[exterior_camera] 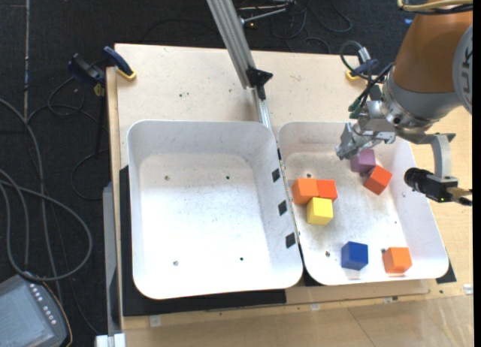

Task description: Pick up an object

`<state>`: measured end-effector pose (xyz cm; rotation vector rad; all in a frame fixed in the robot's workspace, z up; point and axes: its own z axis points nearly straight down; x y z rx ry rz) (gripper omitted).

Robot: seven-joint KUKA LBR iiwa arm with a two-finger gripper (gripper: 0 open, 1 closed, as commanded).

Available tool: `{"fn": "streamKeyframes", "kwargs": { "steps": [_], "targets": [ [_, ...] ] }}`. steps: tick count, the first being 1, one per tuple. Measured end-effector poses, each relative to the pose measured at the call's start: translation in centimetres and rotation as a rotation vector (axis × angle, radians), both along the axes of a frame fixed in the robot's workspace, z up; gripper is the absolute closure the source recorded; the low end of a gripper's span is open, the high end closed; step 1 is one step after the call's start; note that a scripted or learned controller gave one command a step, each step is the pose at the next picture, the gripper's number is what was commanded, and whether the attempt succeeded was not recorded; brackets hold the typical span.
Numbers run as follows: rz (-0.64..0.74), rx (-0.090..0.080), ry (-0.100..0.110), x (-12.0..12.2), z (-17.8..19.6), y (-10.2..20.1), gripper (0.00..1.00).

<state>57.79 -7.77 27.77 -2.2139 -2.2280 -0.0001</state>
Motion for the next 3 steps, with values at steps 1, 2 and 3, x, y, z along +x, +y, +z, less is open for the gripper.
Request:
{"fn": "streamKeyframes", "kwargs": {
  "steps": [1,2,3],
  "targets": [
    [0.002,0.001,0.002,0.8,-1.4,5.7,1.0],
    [0.001,0.0,0.003,0.7,-3.2,10.5,1.0],
    [0.002,0.002,-0.001,0.6,-3.0,16.6,1.0]
  ]
}}
